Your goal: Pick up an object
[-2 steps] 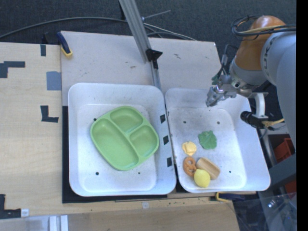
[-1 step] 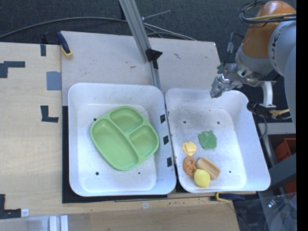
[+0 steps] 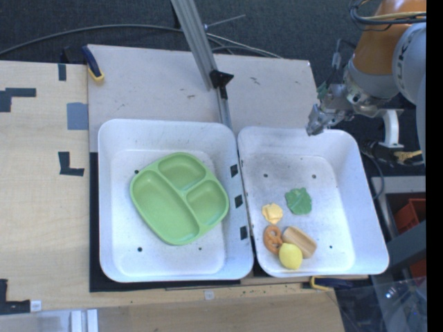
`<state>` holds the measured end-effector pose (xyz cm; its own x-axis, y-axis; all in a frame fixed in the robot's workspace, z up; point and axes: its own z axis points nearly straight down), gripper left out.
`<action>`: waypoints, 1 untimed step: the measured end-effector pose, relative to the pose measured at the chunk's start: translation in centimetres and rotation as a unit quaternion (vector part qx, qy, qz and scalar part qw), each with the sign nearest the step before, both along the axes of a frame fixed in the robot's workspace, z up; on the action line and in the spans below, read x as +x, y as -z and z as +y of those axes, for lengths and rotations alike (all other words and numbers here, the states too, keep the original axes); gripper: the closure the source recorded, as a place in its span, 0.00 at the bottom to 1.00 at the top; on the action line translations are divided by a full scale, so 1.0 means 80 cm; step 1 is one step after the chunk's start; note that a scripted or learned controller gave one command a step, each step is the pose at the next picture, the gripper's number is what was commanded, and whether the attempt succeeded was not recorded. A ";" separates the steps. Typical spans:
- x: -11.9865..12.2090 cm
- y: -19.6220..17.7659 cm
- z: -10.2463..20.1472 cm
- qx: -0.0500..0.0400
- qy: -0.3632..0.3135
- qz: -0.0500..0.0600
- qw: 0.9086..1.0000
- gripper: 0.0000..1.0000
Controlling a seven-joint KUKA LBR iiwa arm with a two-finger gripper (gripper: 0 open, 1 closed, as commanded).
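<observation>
We have 2 white bins side by side on the bench. The left bin (image 3: pixel 111 185) carries 1 green divided plate (image 3: pixel 178 197), roughly centred on its floor, tilted a bit against the bin's edges.

The right bin (image 3: pixel 346 185) carries 5 small things, all bunched toward its near edge, left of centre:
- yellow piece (image 3: pixel 273 213), nearest the bin's left wall
- pretzel-shaped piece (image 3: pixel 273 238), just below it, touching or nearly touching the tan block
- green leafy piece (image 3: pixel 299 200), a bit apart, closer to the bin's middle
- tan block (image 3: pixel 299 241), lying at a slant
- lemon (image 3: pixel 291 256), closest to the near edge, touching the tan block

The far half of that bin's floor has only scuff marks.

The gripper (image 3: pixel 317 125) sits over the far edge of the right bin, near its far right corner, well apart from the cluster. We can't tell whether it's released or clenched; it's too small and dark at this angle. We see nothing in it.

Progress call: nothing picked yet. All 5 candidates rest on the bin floor. Left to do, as we read it: travel toward the near edge, descend on 1 item, clench, lift. The green leafy piece looks like the easiest target since it stands alone; the other 4 crowd each other.
</observation>
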<state>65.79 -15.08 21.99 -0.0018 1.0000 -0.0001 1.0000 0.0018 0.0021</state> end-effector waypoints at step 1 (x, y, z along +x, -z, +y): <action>-0.018 -0.015 0.068 0.001 -0.002 0.001 1.000 1.00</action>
<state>64.38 -9.67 23.15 -0.0066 1.0000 0.0021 1.0000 0.0066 0.0002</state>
